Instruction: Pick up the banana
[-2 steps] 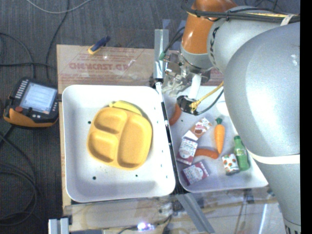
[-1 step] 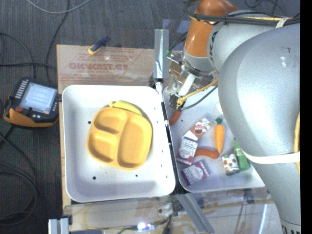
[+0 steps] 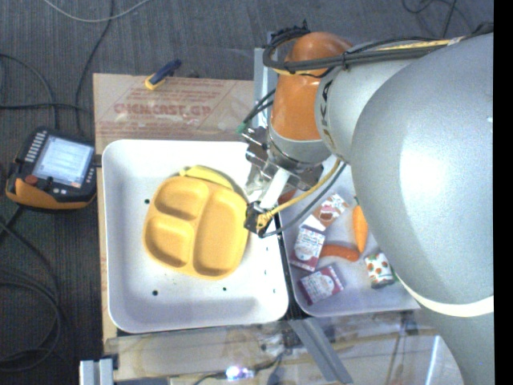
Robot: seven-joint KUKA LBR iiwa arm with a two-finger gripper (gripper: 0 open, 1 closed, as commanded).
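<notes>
**Pincer low at the left bin's right edge, banana barely showing behind the plate**

My pincer (image 3: pixel 260 188) hangs low over the right-hand edge of the left bin (image 3: pixel 160 299), just beside the right rim of a yellow divided plate (image 3: pixel 196 229). My wrist and its orange band sit right above it and cover it from the camera, so I cannot tell whether the pincer is spread or pressed together. I see nothing pinched in it.

The plate lies near the middle of the left bin and takes up much of the floor. Along its far edge a narrow yellow curve (image 3: pixel 210 173) peeks out, touching the plate. This looks like the banana, mostly hidden by the plate. It lies just left of my pincer, and I cannot tell whether the two touch.

The right bin (image 3: pixel 353 301) is partly covered by my grey arm. In it I see three small red-and-white packets (image 3: pixel 309 244) lying close together. An orange carrot (image 3: pixel 361 226) lies to the right of them, and a small printed can (image 3: pixel 379 269) sits nearer the front.

A cardboard sheet (image 3: pixel 160 107) with red print juts out behind the left bin, and a blue-and-yellow tool (image 3: pixel 163 73) rests on its far edge. A handheld control pendant (image 3: pixel 50 172) with a lit screen lies on the floor to the left.
</notes>
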